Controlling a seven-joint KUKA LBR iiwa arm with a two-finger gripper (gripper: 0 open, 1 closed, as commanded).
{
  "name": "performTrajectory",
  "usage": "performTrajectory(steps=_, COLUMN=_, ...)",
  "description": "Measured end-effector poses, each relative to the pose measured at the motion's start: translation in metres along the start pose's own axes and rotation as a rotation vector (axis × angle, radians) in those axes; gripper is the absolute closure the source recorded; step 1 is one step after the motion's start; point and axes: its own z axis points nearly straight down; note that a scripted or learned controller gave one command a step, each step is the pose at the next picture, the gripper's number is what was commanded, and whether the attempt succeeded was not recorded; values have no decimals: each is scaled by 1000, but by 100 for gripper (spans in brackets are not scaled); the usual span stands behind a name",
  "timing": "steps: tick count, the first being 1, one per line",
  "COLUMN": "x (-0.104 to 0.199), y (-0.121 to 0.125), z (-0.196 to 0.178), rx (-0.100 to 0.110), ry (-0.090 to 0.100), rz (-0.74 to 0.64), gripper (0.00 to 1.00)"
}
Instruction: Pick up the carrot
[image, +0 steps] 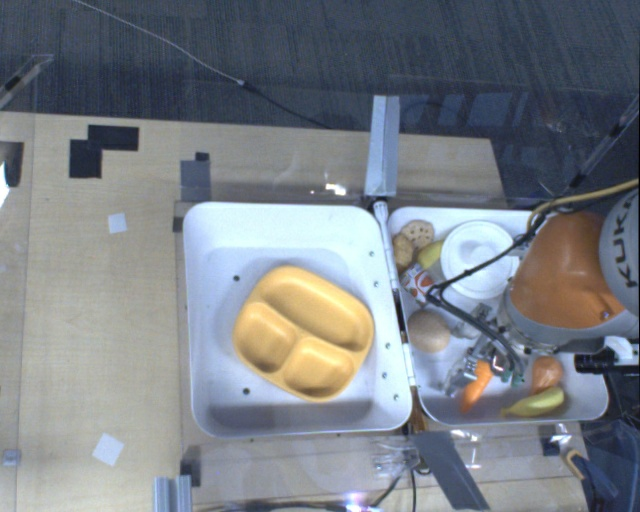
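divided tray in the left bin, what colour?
Yellow. The divided tray shows best in the camera view.

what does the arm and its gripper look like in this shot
The arm is grey, with a wide, rounded orange band above the wrist and part of a dark "KU" marking on the grey shell. Black cables and a yellow one run across it. The gripper is a small cluster of metal and dark parts.

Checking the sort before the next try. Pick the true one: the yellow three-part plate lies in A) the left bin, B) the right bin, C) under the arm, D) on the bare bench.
A: the yellow three-part plate sits in the left bin, while the carrot lies in the right bin.
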Motion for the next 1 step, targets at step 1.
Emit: performTrajectory(steps=1, x=-3, y=2, z=-12, rx=-3, ry=-7, rz=-5, gripper=100)
